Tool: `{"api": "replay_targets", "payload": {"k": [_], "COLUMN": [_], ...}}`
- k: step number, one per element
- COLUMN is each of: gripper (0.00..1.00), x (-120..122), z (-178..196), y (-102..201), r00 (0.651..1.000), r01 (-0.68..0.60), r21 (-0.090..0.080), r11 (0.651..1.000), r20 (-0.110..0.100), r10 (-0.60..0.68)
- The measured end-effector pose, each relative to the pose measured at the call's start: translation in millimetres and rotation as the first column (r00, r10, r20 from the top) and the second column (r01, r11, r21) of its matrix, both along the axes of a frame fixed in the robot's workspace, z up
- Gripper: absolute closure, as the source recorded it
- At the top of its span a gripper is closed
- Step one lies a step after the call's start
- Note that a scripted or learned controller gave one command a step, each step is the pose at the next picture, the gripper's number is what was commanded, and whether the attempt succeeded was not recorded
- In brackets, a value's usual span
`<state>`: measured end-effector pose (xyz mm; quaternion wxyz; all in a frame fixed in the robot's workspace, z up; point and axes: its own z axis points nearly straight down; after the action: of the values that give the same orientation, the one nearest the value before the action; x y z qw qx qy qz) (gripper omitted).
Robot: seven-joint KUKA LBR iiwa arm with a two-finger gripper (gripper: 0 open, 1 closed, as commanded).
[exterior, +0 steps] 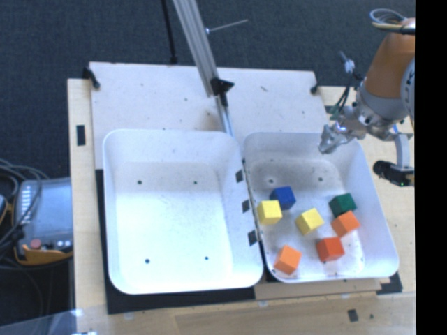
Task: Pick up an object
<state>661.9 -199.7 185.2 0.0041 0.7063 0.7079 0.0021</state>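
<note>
The left bin (pixel 174 208) sat on the bench (pixel 80 187) with its speckled white floor bare. A slanted aluminium post (pixel 199 40) rose from the back board and met the bench near the seam between the two bins.

The right bin (pixel 374 208) held seven blocks, all in its nearer half. From left to right: a yellow cube (pixel 269 211) lay close to the left wall, with a blue cube (pixel 283 197) touching it just behind. An orange cube (pixel 288 259) lay near the front rim. A second yellow cube (pixel 309 220) sat near the centre. A red cube (pixel 330 248) lay to the front right of it. An orange block (pixel 345 223) sat just behind the red one, with a green cube (pixel 342 204) touching its far side.

The gripper (pixel 330 142) hung over the back right part of the right bin, well apart from every block, with nothing between its fingers. Whether the claw was wide or narrow could not be determined at this resolution. The arm (pixel 387 68) entered from the right.
</note>
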Motion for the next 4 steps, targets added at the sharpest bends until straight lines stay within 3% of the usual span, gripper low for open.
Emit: {"api": "replay_targets", "payload": {"k": [1,2,4], "gripper": [1.0,1.0,1.0], "x": [-4.2,-3.4,-1.8], "z": [54.7,79.7,77.3], "y": [6.8,5.3,107.0], "r00": [1.0,1.0,1.0], "r01": [-0.002,-0.005,-0.005], "r21": [0.001,0.001,0.004], "r11": [1.0,1.0,1.0], "r20": [-0.001,-0.004,-0.009], "r10": [0.002,0.005,0.005]}}
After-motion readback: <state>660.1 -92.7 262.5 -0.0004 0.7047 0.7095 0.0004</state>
